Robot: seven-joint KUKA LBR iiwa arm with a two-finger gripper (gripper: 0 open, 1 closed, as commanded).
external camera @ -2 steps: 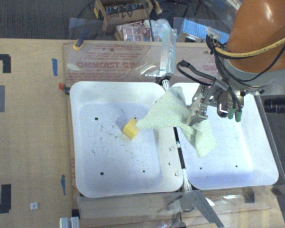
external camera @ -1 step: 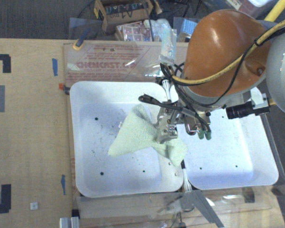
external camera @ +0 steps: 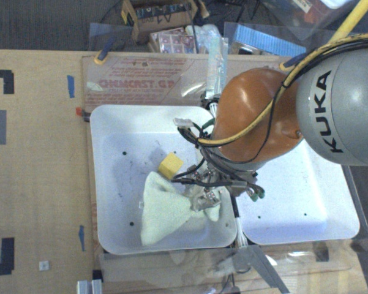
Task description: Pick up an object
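Observation:
A pale green-white cloth (external camera: 164, 210) lies crumpled in the lower part of the left bin (external camera: 110, 164). A small yellow block (external camera: 170, 165) rests just above the cloth's upper edge. My gripper (external camera: 206, 198) hangs under the orange wrist band (external camera: 254, 118), down at the cloth's right edge near the bin's right wall. Cables and the wrist cover the fingers.
The right bin (external camera: 306, 213) lies under the arm, most of it hidden by the wrist. A clear plastic sheet with red print (external camera: 141, 84) sits behind the bins. Boxes and clutter stand beyond the bench's far edge. Bare wooden bench (external camera: 37, 164) spreads to the left.

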